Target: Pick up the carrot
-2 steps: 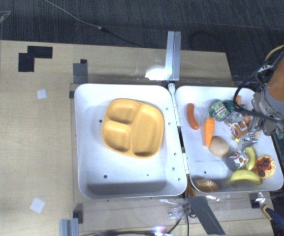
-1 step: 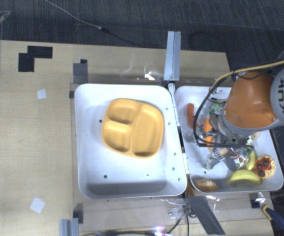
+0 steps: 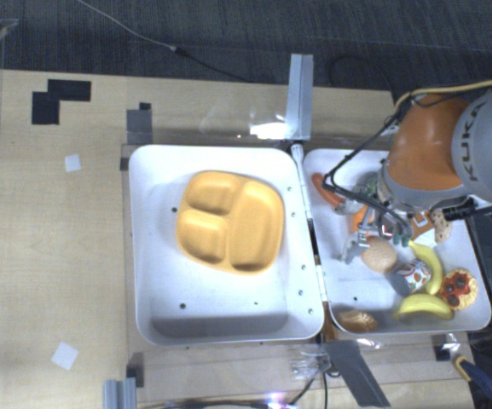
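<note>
Two shallow white bins side by side on the bench; the right bin (image 3: 341,301) taken as landmark. The arm (image 3: 450,147), grey with an orange band, comes in over that bin's upper right part, wrist pointing down into it. The gripper (image 3: 367,228) sits low over the bin's middle; cables and the wrist body crowd it, so I cannot tell how it is set. The carrot (image 3: 326,189) lies in the bin's upper left corner, an orange-red piece near the dividing wall, partly crossed by a black cable, up and left of the gripper. Just below the gripper, a pale tan bread roll (image 3: 380,257). Along the bin's lower right part, two bananas (image 3: 425,307), with a small pizza slice (image 3: 457,288) at the far right wall. A brown pastry-like piece (image 3: 357,319) rests at the bin's lower left edge. In the left bin (image 3: 156,254), beyond the landmark's left wall, a yellow divided tray (image 3: 228,220) lies upside down.
</note>
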Robot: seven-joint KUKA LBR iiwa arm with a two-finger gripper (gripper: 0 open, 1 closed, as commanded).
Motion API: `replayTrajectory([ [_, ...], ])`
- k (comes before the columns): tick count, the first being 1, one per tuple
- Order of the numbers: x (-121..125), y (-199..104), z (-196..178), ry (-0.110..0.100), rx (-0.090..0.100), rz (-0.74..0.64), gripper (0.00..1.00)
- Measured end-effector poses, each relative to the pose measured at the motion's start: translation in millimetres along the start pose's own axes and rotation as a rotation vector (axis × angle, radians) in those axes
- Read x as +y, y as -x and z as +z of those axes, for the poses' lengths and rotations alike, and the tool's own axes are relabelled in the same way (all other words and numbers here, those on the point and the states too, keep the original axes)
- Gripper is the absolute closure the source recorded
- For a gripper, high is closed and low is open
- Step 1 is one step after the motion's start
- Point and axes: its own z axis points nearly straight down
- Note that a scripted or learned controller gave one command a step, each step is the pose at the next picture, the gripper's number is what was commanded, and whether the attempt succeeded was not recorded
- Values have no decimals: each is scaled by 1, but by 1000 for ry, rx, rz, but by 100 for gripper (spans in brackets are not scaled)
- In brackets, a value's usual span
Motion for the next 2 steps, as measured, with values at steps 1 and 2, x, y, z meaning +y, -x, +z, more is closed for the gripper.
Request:
replayTrajectory([
  [1,2,3,-14,1,-9,-7,100],
  [2,73,-97,-100,4,1,7,100],
])
